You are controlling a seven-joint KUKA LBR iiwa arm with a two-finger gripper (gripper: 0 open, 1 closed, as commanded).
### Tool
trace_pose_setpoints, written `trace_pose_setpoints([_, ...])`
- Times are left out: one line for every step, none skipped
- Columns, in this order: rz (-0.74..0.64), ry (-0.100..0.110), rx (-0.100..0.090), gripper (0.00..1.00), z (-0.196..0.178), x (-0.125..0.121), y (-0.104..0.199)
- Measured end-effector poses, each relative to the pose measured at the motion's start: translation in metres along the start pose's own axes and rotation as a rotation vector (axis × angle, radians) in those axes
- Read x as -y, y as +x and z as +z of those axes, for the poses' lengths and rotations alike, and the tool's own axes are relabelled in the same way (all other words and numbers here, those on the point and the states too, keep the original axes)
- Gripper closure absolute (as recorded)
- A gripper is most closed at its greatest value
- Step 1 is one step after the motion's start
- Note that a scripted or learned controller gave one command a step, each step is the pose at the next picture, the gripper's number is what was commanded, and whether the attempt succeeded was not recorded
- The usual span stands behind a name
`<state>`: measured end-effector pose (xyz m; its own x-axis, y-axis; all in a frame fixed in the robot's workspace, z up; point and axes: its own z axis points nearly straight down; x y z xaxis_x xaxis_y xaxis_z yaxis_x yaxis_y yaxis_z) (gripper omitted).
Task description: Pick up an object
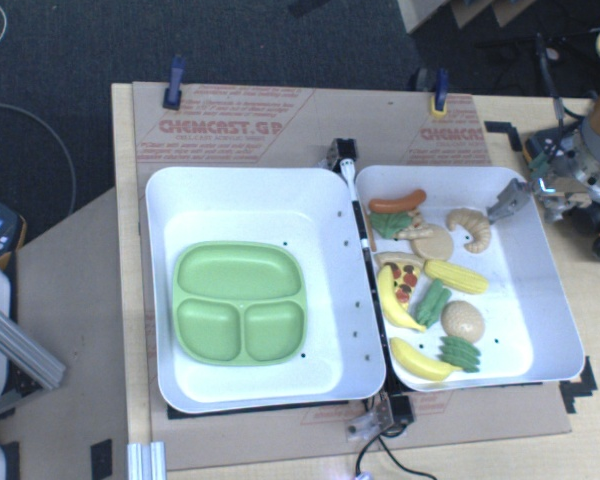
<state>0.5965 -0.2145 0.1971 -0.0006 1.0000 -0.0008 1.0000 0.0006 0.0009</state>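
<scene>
Gripper (pixel 507 201) at the right bin's (pixel 540 298) 1 o'clock corner, tilted down-left; finger spread impossible to tell, nothing seen between them. Croissant (pixel 470 227) just beside its tip, toward 8 o'clock. Sausage (pixel 397 203) at 11 o'clock of that bin, corn cob (pixel 456 277) near center, 2 bananas (pixel 420 359) toward 7 o'clock. Green divided plate (pixel 240 301) centered in the left bin (pixel 170 228).
</scene>
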Motion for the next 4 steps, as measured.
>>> trace_pose_setpoints([0.003, -0.002, -0.006, 0.00, 0.106, 0.047, 0.025])
trace_pose_setpoints([-0.003, -0.017, 0.006, 0.00, 0.104, 0.024, 0.097])
trace_pose_setpoints([0.005, 0.001, 0.002, 0.00, 0.111, 0.107, 0.120])
trace_pose_setpoints([0.003, -0.002, 0.002, 1.00, 0.102, 0.104, 0.120])
